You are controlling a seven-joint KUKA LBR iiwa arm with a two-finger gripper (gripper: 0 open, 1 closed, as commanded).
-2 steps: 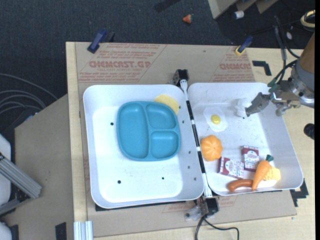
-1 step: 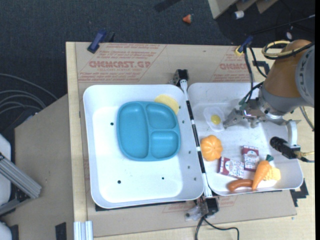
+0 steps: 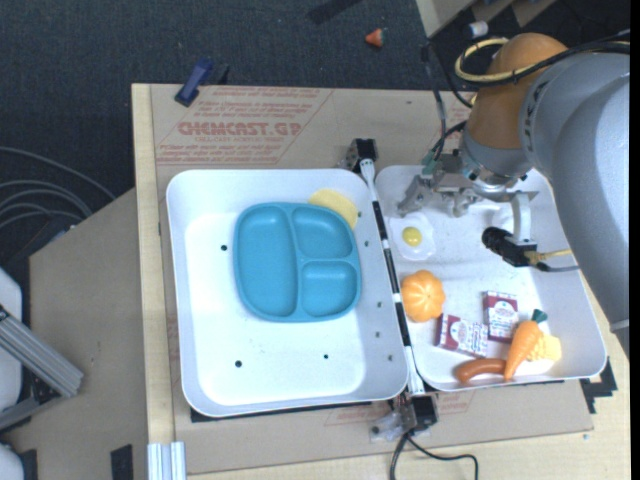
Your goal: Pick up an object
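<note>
My gripper point(image 3: 437, 200) hangs over the far end of the right bin point(image 3: 585, 313), open, with nothing between its fingers. Just in front of it and to the left lies a fried egg toy point(image 3: 412, 236). Nearer the front are an orange point(image 3: 421, 295), two red-and-white small boxes point(image 3: 463, 334) point(image 3: 500, 314), a carrot point(image 3: 522, 343) on a yellow piece point(image 3: 548, 349), and a sausage point(image 3: 480, 370).
The left bin point(image 3: 200, 298) holds a blue divided plate point(image 3: 296, 261) with a pale yellow object point(image 3: 337, 204) behind its far right corner. A ridge where the two bin walls meet point(image 3: 385, 258) runs between the bins. The arm's bulk covers the right bin's far right side.
</note>
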